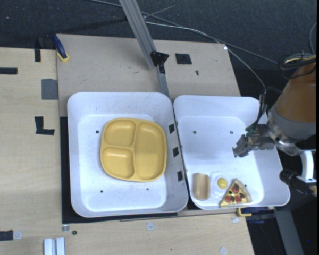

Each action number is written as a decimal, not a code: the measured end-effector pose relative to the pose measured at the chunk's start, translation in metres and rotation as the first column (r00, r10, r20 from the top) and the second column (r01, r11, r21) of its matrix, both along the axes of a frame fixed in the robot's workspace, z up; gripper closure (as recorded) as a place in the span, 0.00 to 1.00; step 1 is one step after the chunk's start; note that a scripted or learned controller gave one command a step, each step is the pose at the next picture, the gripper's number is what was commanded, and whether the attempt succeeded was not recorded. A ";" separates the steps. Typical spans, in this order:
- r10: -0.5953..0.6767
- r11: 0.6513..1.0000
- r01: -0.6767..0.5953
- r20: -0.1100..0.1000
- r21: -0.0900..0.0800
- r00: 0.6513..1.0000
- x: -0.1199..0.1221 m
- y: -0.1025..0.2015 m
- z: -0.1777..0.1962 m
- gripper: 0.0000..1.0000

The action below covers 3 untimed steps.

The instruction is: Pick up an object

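The table [21,142] carries two white bins. The left bin [80,142] holds a yellow divided plate [133,149]. The right bin [212,116] has a brown bread slice [201,186], pizza slice [235,193] and fried egg [221,183] along its near edge. The gripper [243,146] hovers over this bin, too dark and blurred to tell its spread.

Even bright overhead light, soft shadows, slightly soft focus, perhaps compression

bench [122,68]: tan wood | floor [42,9]: dark carpet | cables [244,62]: grey
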<state>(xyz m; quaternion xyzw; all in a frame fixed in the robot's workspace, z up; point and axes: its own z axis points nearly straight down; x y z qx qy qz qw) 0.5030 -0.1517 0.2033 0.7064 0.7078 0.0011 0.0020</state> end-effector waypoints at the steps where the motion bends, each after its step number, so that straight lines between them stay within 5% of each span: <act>1: -0.001 1.000 0.001 -0.005 0.001 1.000 0.000 0.000 0.008 1.00; 3: 0.006 1.000 -0.006 -0.006 0.003 1.000 -0.002 0.104 0.025 1.00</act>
